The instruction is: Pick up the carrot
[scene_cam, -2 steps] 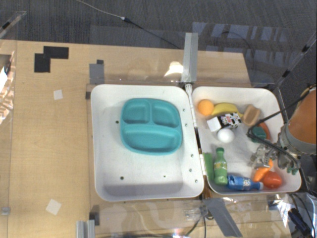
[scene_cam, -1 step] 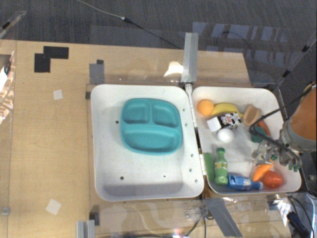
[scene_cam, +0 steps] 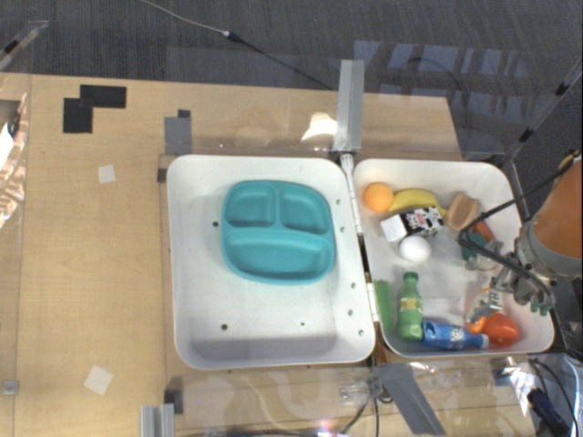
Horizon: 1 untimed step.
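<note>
Grey two-finger gripper [scene_cam: 496,291] low over the near right corner of the right white bin [scene_cam: 499,173], arm with orange band entering from the right edge. Cannot tell how the claw is set; nothing visibly clamped in it. Small orange carrot [scene_cam: 475,322] lies just beneath and beside the gripper tip, near the bin's near wall, touching or almost touching a red rounded toy [scene_cam: 504,330] on its right. Blue bottle [scene_cam: 453,336] lies along the near wall just left of the carrot; green bottle [scene_cam: 410,305] further left. Far half of this bin: orange ball [scene_cam: 378,197], yellow banana [scene_cam: 414,198], black-and-white carton [scene_cam: 417,220], white egg [scene_cam: 414,248], tan bread-like piece [scene_cam: 463,211]. Corner crowded; open floor toward the bin's middle. Left white bin [scene_cam: 196,271] holds a teal divided plate [scene_cam: 277,230], with bare floor around it.
</note>
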Each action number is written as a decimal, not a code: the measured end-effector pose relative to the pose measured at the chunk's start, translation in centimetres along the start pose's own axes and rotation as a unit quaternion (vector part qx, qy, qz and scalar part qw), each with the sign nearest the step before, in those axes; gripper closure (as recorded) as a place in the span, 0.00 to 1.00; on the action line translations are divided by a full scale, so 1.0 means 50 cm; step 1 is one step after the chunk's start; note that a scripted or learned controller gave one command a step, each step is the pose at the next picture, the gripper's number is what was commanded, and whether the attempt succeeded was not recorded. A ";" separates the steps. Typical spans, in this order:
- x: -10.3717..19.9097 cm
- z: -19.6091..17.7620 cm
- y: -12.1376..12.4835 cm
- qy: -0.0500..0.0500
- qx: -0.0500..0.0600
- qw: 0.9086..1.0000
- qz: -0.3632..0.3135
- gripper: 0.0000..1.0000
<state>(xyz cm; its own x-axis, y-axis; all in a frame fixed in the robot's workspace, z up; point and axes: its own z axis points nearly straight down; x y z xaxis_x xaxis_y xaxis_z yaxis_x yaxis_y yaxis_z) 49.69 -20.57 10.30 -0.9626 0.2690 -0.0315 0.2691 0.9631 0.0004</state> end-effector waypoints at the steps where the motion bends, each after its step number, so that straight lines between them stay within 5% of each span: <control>1: -0.082 0.030 0.164 0.009 -0.001 0.994 0.112 0.00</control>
<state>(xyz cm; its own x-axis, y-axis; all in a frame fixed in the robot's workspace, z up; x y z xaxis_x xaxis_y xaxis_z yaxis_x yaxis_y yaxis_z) 55.89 -13.78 8.95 -0.8793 0.4761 -0.0125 0.4761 0.8794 0.0075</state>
